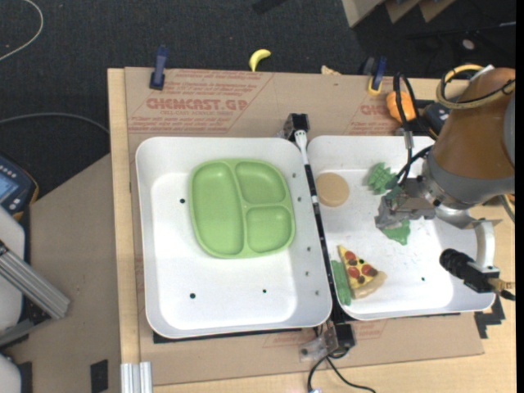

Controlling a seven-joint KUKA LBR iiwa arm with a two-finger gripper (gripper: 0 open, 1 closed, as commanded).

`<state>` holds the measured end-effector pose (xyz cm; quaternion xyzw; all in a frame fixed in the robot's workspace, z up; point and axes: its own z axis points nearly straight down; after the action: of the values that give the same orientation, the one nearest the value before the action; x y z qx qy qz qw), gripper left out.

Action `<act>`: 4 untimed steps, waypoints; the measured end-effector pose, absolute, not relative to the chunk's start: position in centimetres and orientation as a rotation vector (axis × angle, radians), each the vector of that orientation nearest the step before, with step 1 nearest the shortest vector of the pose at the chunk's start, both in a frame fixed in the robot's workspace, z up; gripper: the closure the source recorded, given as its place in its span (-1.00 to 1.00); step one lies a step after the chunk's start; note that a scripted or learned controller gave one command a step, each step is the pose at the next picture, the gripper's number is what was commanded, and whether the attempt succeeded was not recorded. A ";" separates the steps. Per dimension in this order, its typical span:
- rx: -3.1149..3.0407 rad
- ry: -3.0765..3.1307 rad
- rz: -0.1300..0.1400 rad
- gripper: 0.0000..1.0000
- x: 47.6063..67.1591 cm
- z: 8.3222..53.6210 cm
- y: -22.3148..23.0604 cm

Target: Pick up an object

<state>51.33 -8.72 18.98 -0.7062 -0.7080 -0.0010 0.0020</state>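
The bench (246,105) carries two white bins side by side. The left bin (164,285) holds a green divided plate (241,207), lying flat near its middle, three compartments up. The right bin (426,293) holds the smaller things. The arm (475,150) reaches in from the right and hangs over that bin, its gripper (398,213) low at the bin floor. Whether the fingers are spread or pressed together cannot be told from this slant. A green leafy piece (399,232) lies right under the gripper, touching or nearly so; a second green leafy piece (379,177) lies just behind it, toward the bin's far side. A tan round disc (332,189) sits near the bin's left wall. A pizza slice (361,273) lies at the near left corner, well apart from the gripper
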 end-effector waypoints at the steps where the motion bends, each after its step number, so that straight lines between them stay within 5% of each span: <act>1: -2.211 -2.223 0.000 1.00 47.7 20.6 -2.6; 3: -2.223 -2.238 -0.028 1.00 48.1 47.5 4.2; 4: -2.216 -2.219 0.011 1.00 47.9 38.6 6.0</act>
<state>47.86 5.95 38.60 -0.7067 -0.7075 0.0034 0.0026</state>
